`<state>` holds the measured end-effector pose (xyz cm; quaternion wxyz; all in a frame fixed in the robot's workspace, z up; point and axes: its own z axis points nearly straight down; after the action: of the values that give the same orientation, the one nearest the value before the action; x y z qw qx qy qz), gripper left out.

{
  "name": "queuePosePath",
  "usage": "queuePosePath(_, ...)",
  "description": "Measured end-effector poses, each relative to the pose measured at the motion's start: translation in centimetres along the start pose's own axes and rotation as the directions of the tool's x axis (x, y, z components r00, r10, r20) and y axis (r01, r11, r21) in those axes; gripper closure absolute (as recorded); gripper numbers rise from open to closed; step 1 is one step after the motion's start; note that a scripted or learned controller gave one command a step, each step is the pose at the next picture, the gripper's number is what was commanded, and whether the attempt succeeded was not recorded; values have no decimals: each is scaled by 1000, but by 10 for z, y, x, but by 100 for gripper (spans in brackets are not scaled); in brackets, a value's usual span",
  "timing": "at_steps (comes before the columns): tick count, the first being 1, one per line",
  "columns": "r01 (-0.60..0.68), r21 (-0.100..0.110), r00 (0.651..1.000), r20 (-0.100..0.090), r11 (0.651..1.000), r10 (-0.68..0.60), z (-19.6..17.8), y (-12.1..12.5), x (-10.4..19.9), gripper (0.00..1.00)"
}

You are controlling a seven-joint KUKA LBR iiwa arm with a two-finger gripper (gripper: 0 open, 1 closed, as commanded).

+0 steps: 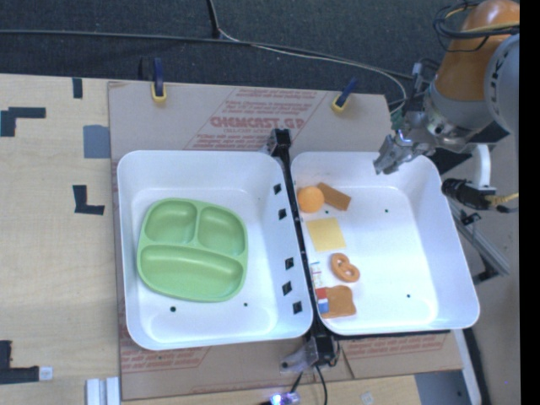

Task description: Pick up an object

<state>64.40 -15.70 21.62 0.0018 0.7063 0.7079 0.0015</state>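
Observation:
The right bin (422, 251) holds several small toy foods along its left side: an orange ball (310, 198) touching a brown block (335, 197), a yellow square slice (326, 234), a pretzel (344, 267) and a toast-like piece (339, 302) with a small red and blue item (321, 294) at its left. My gripper (388, 160) hangs over the far right corner of that bin, well away from the foods, with nothing seen in it.
The left bin (135, 175) carries a green divided plate (192, 248). A black divider strip (289, 226) with clips runs between the bins. Two clamps (158, 91) (341, 101) pin the cardboard sheet at the back. A cable crosses the dark floor behind.

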Motion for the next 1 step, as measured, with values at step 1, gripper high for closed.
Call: queuePosePath(1, 0, -1, 1000, 1, 1000, 0, -54, 1, 1, 100)
